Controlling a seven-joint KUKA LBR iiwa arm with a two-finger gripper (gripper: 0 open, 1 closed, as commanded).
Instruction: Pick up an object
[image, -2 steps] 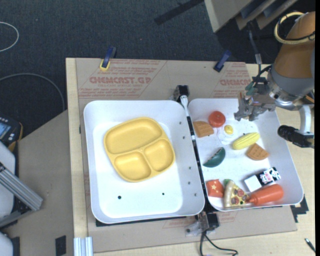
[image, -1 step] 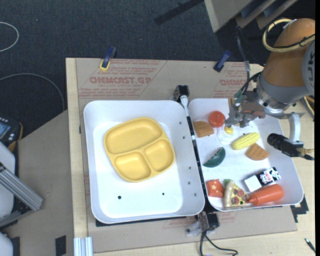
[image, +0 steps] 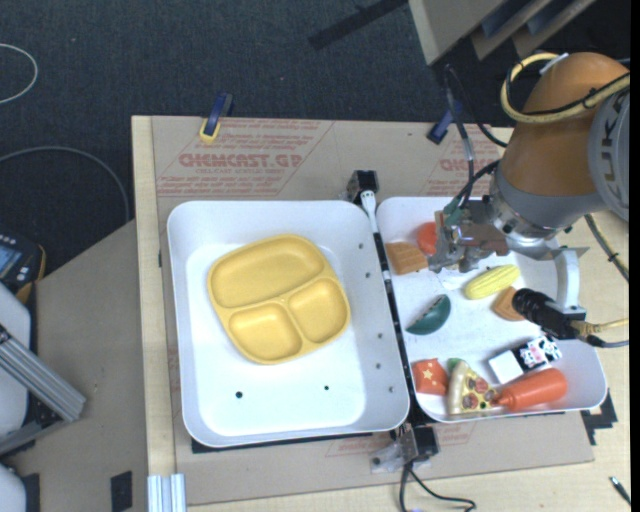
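Cardboard-topped bench (image: 290, 150) — dark, perhaps carpeted floor (image: 150, 50).

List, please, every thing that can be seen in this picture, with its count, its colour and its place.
white bins: 2, white, side by side on the bench
divided tray: 1, yellow, in the left bin
toy corn: 1, yellow, right bin, upper middle
brown piece: 1, brown, right bin, near its left wall
green wedge: 1, dark green, right bin, middle left
red block: 1, red, right bin, lower left
pizza slice: 1, tan with toppings, right bin, bottom
toy carrot: 1, orange, right bin, lower right
clamp: 1, blue and yellow, bench top edge
gripper: 1, grey, above the right bin's upper part
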